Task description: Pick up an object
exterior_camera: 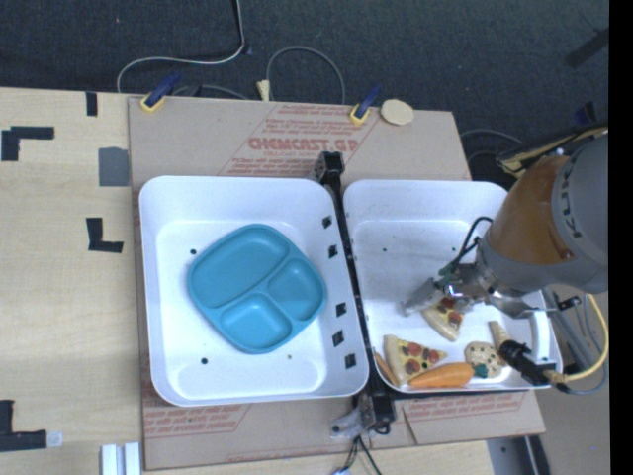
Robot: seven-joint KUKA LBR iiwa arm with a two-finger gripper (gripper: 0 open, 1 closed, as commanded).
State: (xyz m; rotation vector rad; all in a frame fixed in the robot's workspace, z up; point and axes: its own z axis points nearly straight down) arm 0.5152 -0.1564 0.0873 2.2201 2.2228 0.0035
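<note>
Two shallow white bins sit side by side on a brown cardboard sheet with red print, which lies on a light wood bench. Left bin holds one blue divided plate with three compartments, lying flat, roughly mid-bin and turned at an angle to the bin walls. Right bin holds toy food, all bunched in its near half: a pizza slice with red dots, a second pizza slice close to the front left corner, an orange carrot lying along the front wall just beside that second slice, and a round cookie-like piece with dark spots just right of the carrot's end. Arm comes in from the right, grey with the orange band over the right bin's right side. Gripper is low in the right bin, directly at the upper edge of the first pizza slice, seemingly touching it; whether it is spread or pinched cannot be told from this angle, and no item is visibly between its tips. A black divider strip runs between the two bins. Two clamps, one yellow-blue and one blue, hold the cardboard's far edge, and a small tan disc sits near the second clamp. Cables loop on the dark floor behind.
</note>
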